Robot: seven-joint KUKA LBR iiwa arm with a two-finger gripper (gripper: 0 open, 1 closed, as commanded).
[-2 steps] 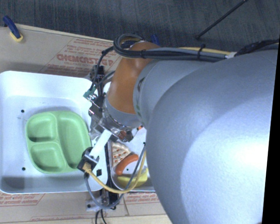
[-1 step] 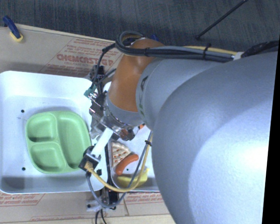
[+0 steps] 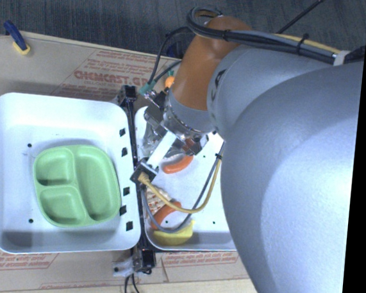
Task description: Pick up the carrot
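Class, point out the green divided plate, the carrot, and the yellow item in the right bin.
green divided plate (image 3: 75, 184), camera view, centre ridge.
carrot (image 3: 177, 164), camera view, orange middle.
yellow item (image 3: 173, 237), camera view, top surface.

Dark grey carpet floor (image 3: 87, 4); printed cardboard sheet (image 3: 100, 70) covering bench.

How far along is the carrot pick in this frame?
Done: the arm has reached into the right bin, and the gripper sits right at the carrot. In hand: a grasp attempt, though a hold can't be confirmed from here. Left: lifting the carrot clear. The green plate lies in the left bin.
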